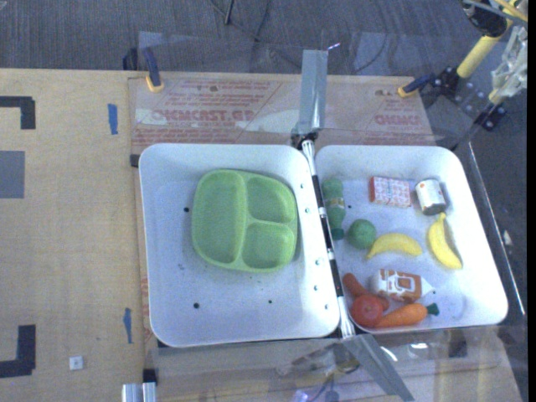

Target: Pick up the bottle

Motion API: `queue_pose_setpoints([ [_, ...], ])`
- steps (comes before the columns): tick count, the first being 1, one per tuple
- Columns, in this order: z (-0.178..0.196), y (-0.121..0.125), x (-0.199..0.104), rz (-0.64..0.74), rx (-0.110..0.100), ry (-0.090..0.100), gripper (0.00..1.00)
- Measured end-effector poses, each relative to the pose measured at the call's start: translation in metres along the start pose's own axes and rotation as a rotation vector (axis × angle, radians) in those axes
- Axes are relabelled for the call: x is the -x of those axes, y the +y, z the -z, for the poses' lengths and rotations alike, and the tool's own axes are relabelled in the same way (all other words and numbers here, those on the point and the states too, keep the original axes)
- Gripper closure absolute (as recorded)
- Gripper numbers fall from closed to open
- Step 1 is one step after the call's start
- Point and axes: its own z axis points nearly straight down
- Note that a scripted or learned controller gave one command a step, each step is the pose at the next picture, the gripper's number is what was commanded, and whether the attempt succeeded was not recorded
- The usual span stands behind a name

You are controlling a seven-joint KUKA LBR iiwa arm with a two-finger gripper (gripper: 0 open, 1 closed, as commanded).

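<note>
The small white plastic bottle with an orange label (402,285) lies on its side near the front of the right-hand shallow white bin (484,254); the orange toy carrot (407,314) and round red toy tomato (366,311) touch it, probably because loose toys crowd together.

A light wooden bench (67,249) carried the whole setup. Black angular marks and short strips of blue tape (112,118) sat on its bare left part. Two shallow white bins lay side by side on it, their inner rims touching: the left bin (163,308) and the right bin (477,224). Behind the bins a flat sheet of printed cardboard (218,111) lay on the bench, running along its far edge, held at its left corner by an orange clamp (152,79). A grey metal bar (312,90) stood across the cardboard, above the seam between the bins.
</note>
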Motion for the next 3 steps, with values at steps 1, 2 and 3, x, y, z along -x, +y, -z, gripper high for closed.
queue_pose_setpoints([
  [1, 0.000, 0.034, 0.013, -0.105, 0.001, 0.001, 1.00],
  [2, 0.000, -0.027, -0.003, -0.107, -0.003, -0.001, 1.00],
  [3, 0.000, 0.028, 0.012, -0.095, 0.000, 0.000, 1.00],
])
